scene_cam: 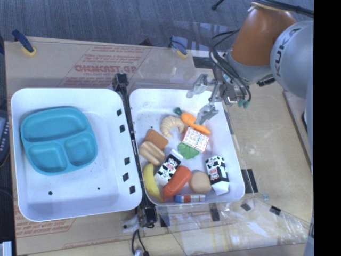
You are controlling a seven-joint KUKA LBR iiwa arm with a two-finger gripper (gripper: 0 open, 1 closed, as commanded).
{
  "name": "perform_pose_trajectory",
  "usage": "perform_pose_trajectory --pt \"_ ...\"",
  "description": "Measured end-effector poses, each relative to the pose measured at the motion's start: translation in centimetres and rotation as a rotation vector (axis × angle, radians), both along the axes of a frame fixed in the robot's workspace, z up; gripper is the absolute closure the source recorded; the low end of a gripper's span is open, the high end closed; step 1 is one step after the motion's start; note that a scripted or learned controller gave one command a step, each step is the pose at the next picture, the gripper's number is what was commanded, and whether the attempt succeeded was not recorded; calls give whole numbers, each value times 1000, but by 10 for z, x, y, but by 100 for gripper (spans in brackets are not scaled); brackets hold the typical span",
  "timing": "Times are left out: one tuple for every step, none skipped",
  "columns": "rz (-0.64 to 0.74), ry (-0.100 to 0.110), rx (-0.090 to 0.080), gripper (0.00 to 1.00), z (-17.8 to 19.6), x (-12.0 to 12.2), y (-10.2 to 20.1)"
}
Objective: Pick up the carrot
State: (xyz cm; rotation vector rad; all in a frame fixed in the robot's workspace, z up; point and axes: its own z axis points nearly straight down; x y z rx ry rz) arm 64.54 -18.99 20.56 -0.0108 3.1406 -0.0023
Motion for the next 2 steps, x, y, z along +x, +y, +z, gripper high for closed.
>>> perform_pose_trajectory --pt "-38 5 2 0 -116 11 -17" --pt "24 -2 1 0 -112 -47 -19"
